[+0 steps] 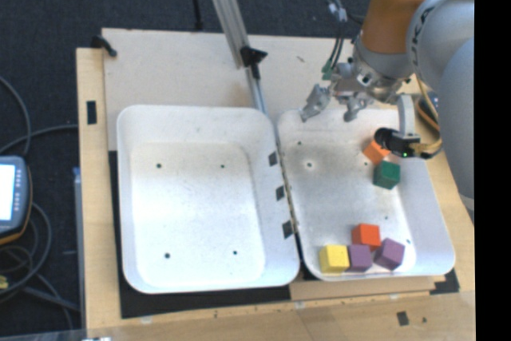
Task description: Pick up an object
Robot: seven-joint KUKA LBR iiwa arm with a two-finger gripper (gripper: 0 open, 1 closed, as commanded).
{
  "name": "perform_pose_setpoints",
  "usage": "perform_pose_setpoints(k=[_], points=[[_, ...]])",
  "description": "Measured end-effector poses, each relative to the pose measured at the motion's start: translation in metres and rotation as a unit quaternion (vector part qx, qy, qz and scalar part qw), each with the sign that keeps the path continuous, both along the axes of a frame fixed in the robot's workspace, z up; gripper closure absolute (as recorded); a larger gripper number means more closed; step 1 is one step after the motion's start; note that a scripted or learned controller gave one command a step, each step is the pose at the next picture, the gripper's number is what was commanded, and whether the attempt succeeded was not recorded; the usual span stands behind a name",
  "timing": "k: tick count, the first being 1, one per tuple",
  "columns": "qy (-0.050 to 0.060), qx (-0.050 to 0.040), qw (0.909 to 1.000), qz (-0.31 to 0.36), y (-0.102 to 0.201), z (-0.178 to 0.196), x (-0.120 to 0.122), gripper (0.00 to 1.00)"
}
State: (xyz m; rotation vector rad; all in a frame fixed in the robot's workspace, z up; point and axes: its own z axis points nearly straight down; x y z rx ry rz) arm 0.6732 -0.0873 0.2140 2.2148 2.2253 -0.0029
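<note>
Nothing has been picked up yet. The claw [334, 101] is seen spread open and empty above the far edge of the right bin [335, 196]. The blocks [361, 250] lie in that bin, clustered at its near right corner, ungrasped.

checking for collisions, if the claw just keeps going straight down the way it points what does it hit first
Most likely the bare floor of the right bin near its far edge. The claw points down there with open fingers, and the nearest blocks sit off to the side. Depth is hard to judge from this view.
</note>
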Motion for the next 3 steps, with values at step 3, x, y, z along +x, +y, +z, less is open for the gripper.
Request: perform_pose_setpoints(k=[3], points=[[0.01, 0.0059, 0.9999, -0.002, -0.123, -0.118, -0.063, 0.0]])
